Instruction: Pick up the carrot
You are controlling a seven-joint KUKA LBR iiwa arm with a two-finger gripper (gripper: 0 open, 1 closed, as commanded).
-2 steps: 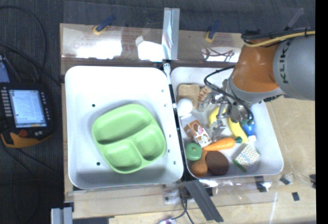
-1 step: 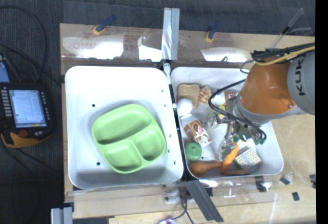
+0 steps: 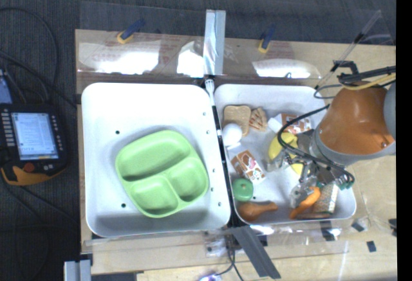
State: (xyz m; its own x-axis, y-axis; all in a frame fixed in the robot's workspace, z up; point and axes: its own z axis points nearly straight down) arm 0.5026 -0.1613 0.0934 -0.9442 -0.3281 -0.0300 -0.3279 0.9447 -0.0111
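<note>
A: Where is the end effector (image 3: 308, 188)?

B: Low in the right bin (image 3: 283, 94), near its front right corner, just above the carrot (image 3: 306, 202). I cannot tell if it is open or closed; cables and metal parts crowd that spot.

A: And the carrot itself?

B: It lies against the front wall of the right bin, toward the right corner, orange and slanted, touching or just beside the end effector's tip. A brown waffle-like piece (image 3: 327, 198) sits right next to it.

A: What else is in that bin?

B: A brown pear-shaped item (image 3: 256, 209) along the front wall, a green apple (image 3: 243, 190) by the divider, a white egg (image 3: 231, 135), toast (image 3: 236, 115), and a banana (image 3: 283, 143) under the arm (image 3: 353, 124).

A: The other bin?

B: The left bin (image 3: 103, 106) holds a green divided plate (image 3: 163, 172) near its middle. Both bins rest on the desk (image 3: 376, 209).
</note>
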